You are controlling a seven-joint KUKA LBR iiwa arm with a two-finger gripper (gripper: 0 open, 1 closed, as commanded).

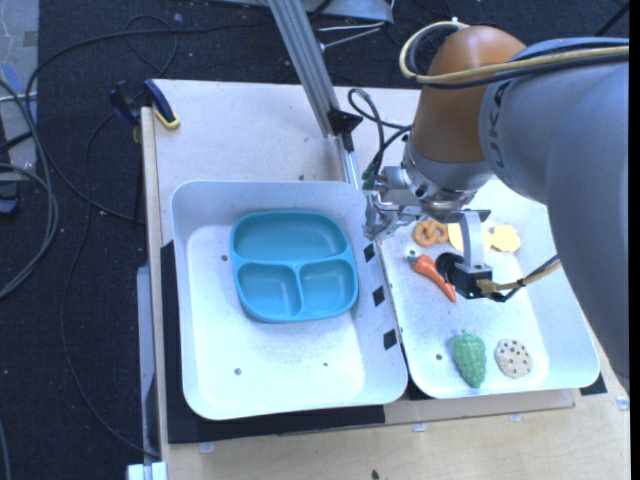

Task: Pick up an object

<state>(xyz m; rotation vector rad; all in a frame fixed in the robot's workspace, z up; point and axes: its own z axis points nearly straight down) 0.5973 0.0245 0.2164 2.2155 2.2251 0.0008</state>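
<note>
My gripper (pixel 379 217) hangs low over the near-left corner of the right bin (pixel 553 320), close to the wall shared with the left bin. Just right of it lie a brown pretzel (pixel 431 232) and an orange carrot (pixel 437 274). A yellow piece (pixel 503 238) sits partly behind the wrist. Nearer the front of that bin are a green leafy toy (pixel 468 358) and a spotted cookie (pixel 513 358). Nothing is visibly held.
The left bin (pixel 203 366) holds a blue divided tray (pixel 295 265). A slanted metal bar (pixel 305 53) runs down from the top toward the bins. Cables lie on the dark floor to the left, and a yellow-tipped clamp (pixel 160 108) grips the bench corner.
</note>
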